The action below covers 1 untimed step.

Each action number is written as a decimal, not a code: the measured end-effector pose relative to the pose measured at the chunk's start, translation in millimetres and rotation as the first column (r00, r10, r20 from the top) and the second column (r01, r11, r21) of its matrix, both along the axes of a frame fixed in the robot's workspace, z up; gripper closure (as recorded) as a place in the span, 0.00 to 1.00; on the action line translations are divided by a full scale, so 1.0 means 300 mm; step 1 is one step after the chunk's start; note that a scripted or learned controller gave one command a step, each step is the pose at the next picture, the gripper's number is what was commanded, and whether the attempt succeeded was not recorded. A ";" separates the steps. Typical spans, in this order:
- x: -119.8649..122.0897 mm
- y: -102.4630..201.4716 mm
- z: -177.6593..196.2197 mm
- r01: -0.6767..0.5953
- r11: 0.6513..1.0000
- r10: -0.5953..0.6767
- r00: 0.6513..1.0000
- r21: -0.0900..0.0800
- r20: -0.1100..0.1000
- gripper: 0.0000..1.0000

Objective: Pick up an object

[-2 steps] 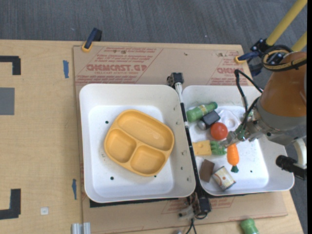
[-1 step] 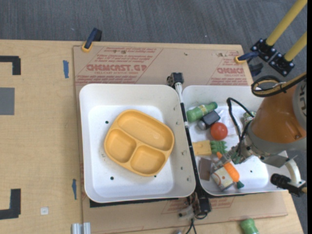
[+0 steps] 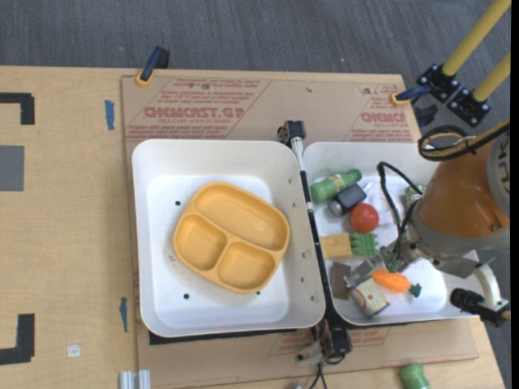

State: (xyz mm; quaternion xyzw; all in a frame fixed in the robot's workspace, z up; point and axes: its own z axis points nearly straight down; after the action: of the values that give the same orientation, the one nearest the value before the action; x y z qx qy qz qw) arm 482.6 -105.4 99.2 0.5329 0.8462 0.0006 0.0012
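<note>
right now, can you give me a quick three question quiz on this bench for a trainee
1. True or false: the yellow divided plate lies in the left bin.
2. Which toy lies nearest the gripper? A) the green bottle B) the carrot C) the tomato
3. Fill in: the plate has ___ compartments.

Key
1. True. It sits near the middle of that bin, alone.
2. B. The carrot lies just below the gripper in the right bin; the tomato and bottle lie further up the bin.
3. Three: one long one and two smaller ones.
</note>
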 end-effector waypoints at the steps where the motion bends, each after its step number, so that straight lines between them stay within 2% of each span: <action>1: 0.022 -0.014 -0.030 -0.396 0.918 0.396 0.918 -0.017 0.029 0.00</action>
State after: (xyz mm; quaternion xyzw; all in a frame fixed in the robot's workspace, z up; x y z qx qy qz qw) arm 489.3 -109.6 90.1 0.3506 0.9363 0.0045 0.0174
